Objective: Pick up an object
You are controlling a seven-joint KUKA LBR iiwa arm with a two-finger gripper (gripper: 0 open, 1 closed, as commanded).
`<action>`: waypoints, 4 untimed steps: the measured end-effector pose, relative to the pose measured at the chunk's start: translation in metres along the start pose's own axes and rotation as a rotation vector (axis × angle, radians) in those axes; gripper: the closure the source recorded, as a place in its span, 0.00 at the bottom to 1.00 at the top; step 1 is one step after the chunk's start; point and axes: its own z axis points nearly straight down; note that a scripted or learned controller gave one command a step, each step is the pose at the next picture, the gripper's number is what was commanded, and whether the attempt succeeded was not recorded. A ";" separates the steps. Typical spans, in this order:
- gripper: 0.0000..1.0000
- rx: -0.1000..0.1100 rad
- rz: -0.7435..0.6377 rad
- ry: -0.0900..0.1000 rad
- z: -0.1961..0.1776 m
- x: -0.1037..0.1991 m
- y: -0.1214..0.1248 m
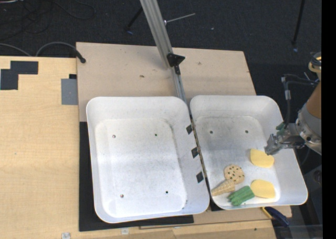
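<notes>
4 items [247,177] in R bin [231,107], front-R.

Camera: single fixed unit, sitting above the worktop [42,127] | Facing: looking down at a slant | Coverage: taking in both white bins, left bin [137,159] and right bin [231,112], at medium range | Arm [315,120]: entering from the frame's right | Background: dark floor lying beyond the worktop's far edge

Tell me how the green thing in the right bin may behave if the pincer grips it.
The green thing looks small and lumpy, so probably light. Its uneven surface may slip between fingers. It touches the cone and lies by a yellow piece, so these would likely shift.
</notes>
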 end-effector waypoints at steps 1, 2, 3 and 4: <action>1.00 0.001 0.000 0.000 -0.025 -0.001 0.000; 1.00 0.006 -0.002 0.004 -0.016 0.054 0.001; 1.00 0.005 0.000 0.002 -0.027 0.099 0.003; 1.00 0.006 -0.002 0.004 -0.034 0.145 0.001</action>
